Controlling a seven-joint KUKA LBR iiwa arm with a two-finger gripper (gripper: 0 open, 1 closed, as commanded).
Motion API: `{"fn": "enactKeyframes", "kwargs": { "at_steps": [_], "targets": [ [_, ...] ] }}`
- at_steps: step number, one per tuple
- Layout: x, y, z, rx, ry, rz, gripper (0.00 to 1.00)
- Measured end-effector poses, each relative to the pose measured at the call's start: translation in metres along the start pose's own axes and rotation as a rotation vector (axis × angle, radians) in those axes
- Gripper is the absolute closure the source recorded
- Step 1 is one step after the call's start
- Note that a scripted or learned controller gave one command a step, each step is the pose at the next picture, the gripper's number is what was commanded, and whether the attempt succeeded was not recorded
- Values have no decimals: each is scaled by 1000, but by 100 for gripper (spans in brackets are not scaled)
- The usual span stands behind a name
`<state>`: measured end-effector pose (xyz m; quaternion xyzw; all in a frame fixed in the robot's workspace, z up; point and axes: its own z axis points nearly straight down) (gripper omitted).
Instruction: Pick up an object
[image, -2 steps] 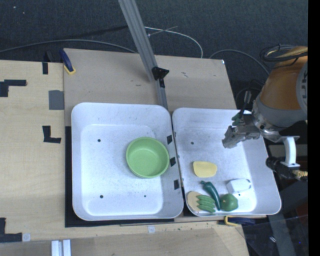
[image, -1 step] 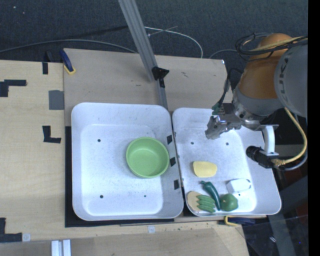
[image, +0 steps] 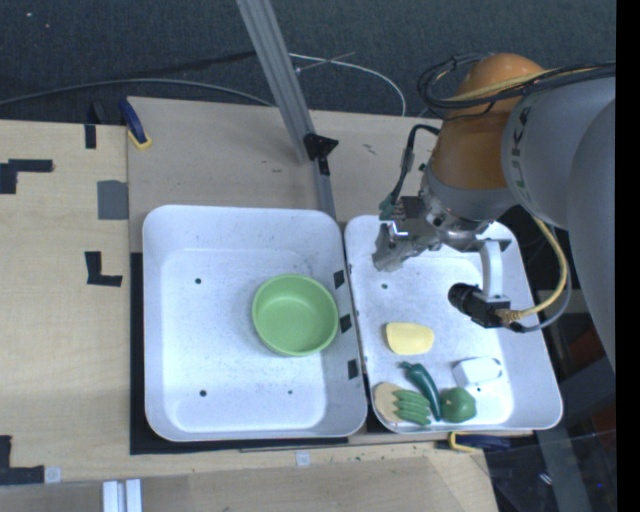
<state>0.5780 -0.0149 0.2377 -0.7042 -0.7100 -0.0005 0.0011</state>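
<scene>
Low in your frame, the brush, pepper and yellow piece lie untouched; the gripper hangs above, fingers grasping nothing. Picking remains.

The grey arm reaches in from the right of the camera view, its broad upper link filling the top right corner. An orange band wraps the arm just above the wrist, with black cables looping over the top of it. Below the band the wrist narrows to a grey flange, and the claw points down and toward the left. A black cylindrical fitting hangs off the lower side of the wrist, with a yellowish hose curving round behind it.
</scene>
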Motion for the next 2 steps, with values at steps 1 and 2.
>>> {"fn": "enactKeyframes", "kwargs": {
  "at_steps": [1,2],
  "targets": [
    [46,25,11,1,-1,2,100],
    [87,42,12,0,-1,3,100]
  ]
}}
